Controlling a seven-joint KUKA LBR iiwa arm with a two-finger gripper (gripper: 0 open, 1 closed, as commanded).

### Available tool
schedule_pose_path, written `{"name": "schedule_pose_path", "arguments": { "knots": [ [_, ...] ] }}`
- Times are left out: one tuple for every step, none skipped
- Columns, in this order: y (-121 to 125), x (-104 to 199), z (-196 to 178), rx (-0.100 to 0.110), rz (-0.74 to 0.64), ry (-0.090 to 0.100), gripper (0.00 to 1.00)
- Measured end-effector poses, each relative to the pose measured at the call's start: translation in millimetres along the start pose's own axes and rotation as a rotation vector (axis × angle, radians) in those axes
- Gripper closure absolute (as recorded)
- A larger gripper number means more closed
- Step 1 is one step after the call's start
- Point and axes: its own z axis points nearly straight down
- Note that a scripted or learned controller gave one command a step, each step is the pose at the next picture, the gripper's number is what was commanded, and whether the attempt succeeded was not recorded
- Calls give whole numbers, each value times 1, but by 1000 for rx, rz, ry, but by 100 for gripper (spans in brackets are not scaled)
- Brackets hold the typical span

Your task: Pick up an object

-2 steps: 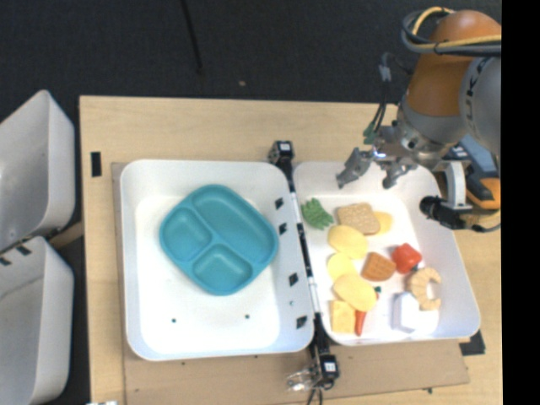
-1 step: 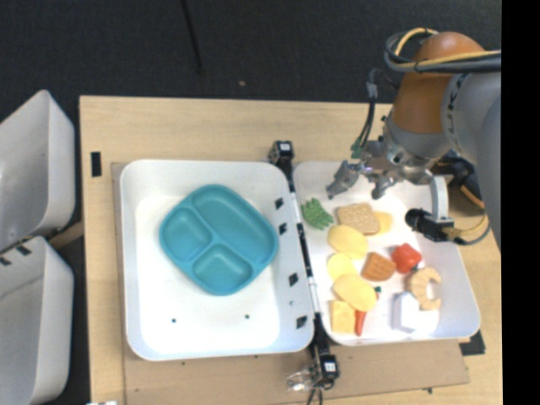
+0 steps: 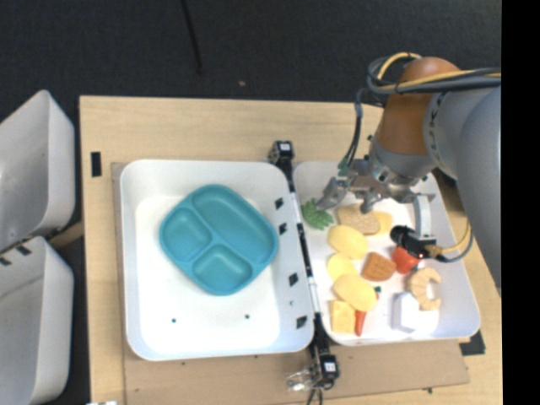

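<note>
My gripper [image 3: 349,199] hangs over the far left part of the right bin [image 3: 460,310], open, with nothing between its fingers. One fingertip [image 3: 327,196] is just above a green leafy piece [image 3: 318,217]. The other [image 3: 371,201] is above a flat tan cracker [image 3: 364,224]. Below them lie yellow rounded pieces [image 3: 348,241] [image 3: 354,292], an orange wedge [image 3: 378,267], a red piece [image 3: 405,261], a tan ring [image 3: 424,283], a white block [image 3: 405,314], a cheese cube [image 3: 342,317] and a small carrot [image 3: 360,322].
The left bin [image 3: 143,310] holds a blue divided plate [image 3: 219,237]. A ridge with black clips [image 3: 297,251] separates the two bins. The arm's orange band [image 3: 413,116] and cables stand over the right bin's far edge.
</note>
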Motion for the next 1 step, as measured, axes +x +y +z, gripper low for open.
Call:
{"name": "schedule_pose_path", "arguments": {
  "knots": [
    [3, -1, 34, -10, -2, -1, 0]
  ]
}}
